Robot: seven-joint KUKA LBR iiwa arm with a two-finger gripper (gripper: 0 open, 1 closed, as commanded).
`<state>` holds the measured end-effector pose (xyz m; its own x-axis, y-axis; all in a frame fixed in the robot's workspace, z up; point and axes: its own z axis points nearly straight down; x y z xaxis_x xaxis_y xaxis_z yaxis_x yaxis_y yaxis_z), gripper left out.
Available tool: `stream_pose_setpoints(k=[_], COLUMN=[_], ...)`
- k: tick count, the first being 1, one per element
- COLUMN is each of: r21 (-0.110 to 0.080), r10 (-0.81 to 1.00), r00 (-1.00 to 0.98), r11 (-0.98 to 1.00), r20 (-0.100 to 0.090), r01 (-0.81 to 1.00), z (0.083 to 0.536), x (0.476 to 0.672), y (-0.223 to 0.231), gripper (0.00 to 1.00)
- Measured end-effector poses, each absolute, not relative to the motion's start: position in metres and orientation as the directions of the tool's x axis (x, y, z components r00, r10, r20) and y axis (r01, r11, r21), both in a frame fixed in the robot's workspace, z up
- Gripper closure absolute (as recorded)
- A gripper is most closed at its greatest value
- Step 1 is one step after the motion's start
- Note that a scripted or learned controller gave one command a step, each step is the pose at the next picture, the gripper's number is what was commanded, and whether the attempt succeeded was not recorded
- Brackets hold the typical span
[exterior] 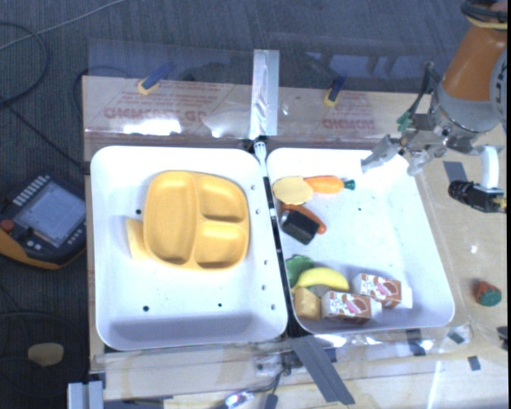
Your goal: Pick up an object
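The carrot (326, 183) lay in the right bin (409, 245) near its back wall, its long axis running roughly left to right, the orange body pointing toward the left and the small green top toward the right. Its left end touched or overlapped a round yellow chip-like piece (291, 191), and just in front of that sat a black block (298, 225) across a thin orange-red piece (313, 222). Along the front wall of the same bin were a green leafy item (297, 264), a banana (324, 278) lying left to right, a yellowish lump (305, 302) and two small cartons (364, 298) side by side. The left bin (119, 313) held a yellow divided tray (196, 219) with a pale yellow flat piece (134, 236) tucked beneath its left edge. The gripper (400, 153) hung over the back right corner of the right bin, well to the right of the carrot, jaws spread wide and holding nothing. On the tabletop (485, 262) to the right lay a small red and green item (487, 293).
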<state>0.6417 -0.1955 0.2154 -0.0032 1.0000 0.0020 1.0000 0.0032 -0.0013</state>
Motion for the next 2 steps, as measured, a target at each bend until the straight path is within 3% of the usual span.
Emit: stream_pose_setpoints(k=[1,2], r21=[0.000,-0.015], r10=[0.965,0.964], r00=[-0.263,-0.266], r11=[0.263,0.266], r20=[-0.005,-0.001], r01=[0.965,0.964], z=[0.0944,0.1000], x=[0.6670,0.6636], y=[-0.1535,-0.1535], gripper=[0.00,1.00])
